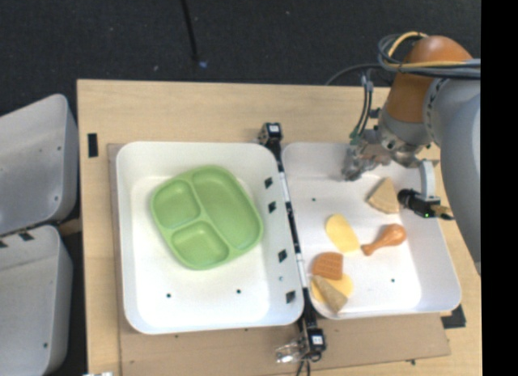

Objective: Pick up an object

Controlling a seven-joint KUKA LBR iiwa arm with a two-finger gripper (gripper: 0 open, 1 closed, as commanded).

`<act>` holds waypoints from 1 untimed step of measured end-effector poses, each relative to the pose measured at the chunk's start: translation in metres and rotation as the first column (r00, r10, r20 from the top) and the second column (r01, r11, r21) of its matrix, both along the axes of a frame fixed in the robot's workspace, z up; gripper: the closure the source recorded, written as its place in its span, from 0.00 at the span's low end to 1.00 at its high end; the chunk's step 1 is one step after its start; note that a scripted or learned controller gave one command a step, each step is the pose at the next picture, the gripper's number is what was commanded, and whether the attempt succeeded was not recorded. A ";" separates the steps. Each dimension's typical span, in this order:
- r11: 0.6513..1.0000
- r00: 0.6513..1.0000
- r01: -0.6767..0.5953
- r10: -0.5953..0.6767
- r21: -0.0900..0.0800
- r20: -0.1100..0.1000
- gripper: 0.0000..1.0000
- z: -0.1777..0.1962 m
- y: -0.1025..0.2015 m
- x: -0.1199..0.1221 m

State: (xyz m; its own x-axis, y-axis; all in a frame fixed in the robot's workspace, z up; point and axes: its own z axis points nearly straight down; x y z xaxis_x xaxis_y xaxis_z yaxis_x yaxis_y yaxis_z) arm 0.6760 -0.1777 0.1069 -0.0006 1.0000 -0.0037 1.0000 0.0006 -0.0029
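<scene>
The tan wedge [384, 196] lies in the right bin [429, 285], near its upper right part, just below the gripper [356, 168] and close to it; whether they touch is hard to make out. Its long axis runs at a slant, the narrow tip pointing up and right. The gripper hangs low over the bin's upper middle, and I cannot tell its state. Lower down lie a yellow oval piece [341, 233], an orange drumstick-shaped piece [384, 239] with its handle toward lower left, an orange chunk [328, 265] and a yellow-tan wedge [332, 292] at the lower left rim. The left bin [137, 302] holds a green divided plate [206, 217].
</scene>
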 end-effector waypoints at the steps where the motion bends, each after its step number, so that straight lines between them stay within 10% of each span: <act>1: 1.000 1.000 0.000 0.000 0.003 0.006 1.00 0.052 -0.010 -0.002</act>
State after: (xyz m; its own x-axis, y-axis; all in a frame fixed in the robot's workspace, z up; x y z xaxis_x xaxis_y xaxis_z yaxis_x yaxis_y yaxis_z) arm 0.6738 -0.1880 0.1589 -0.0003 1.0000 -0.0010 1.0000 0.0003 0.0028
